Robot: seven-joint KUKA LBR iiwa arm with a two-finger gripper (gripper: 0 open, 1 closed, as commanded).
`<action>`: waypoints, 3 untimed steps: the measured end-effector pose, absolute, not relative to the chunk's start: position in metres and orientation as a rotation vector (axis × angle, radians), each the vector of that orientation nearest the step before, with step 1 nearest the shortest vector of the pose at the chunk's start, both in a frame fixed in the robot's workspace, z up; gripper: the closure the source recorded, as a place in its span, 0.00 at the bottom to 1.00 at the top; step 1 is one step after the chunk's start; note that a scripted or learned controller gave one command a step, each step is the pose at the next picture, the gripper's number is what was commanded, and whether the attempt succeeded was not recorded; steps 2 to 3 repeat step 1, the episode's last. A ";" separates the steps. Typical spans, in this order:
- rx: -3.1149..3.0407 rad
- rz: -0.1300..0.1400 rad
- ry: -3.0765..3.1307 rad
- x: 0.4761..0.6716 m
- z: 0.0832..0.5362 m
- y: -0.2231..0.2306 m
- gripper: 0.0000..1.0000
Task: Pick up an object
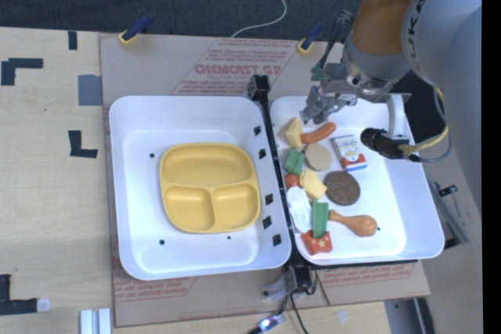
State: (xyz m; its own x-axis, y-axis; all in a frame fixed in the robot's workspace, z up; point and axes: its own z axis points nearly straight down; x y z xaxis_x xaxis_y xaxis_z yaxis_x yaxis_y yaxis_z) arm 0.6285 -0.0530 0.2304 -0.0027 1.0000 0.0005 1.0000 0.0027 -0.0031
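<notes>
Bench: cardboard sheet on a pale wooden top, bearing two shallow white bins; the left bin (125, 168) holds a yellow divided plate (210, 187), the right bin (407, 223) holds the clutter.

Landmark: the toy sausage (318, 133), lying near the far-left corner of the right bin.

My tool: my gripper (319, 110) hangs just above the sausage, on its far side; whether my fingers are apart or together I cannot tell from this slant.

Task's thing: no object is seen in my grasp; the candidates lie in a strip running from the sausage toward the near edge.

Neighbours: a tan disc (318, 158) just on the near side of the sausage, a small red-and-white carton (350, 151) to its right, a brown cookie (342, 188) nearer the camera, a drumstick (354, 222) nearer again.

Step in hand: by my judgement, the approach, with nothing picked yet.

Next move: a straight descent onto the sausage, closing across its narrow width, clear of the yellow piece (293, 134) touching its left end.
</notes>
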 end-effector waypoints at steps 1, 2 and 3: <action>-2.217 0.006 -2.222 0.631 0.222 -0.052 1.00; -2.217 0.006 -2.222 0.631 0.222 -0.052 1.00; -2.217 0.006 -2.222 0.631 0.222 -0.052 1.00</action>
